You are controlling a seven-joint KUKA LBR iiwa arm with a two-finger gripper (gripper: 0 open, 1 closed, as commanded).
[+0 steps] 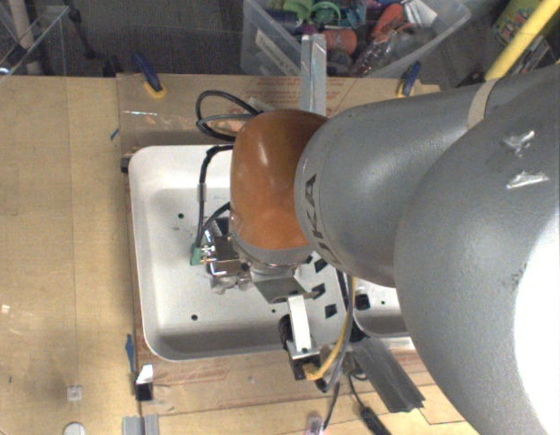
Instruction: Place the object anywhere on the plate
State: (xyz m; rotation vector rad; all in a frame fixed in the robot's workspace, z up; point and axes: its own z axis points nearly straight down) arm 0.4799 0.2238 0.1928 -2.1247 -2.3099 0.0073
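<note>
Camera view puts the big grey arm (425,207) and its orange band (266,188) right over the left white bin (158,243), blocking most of it. The pincer (227,270) sits low at the bin floor; its state I cannot tell. Object and plate are hidden, so weight, stiffness and the best hold can't be judged yet.
</note>
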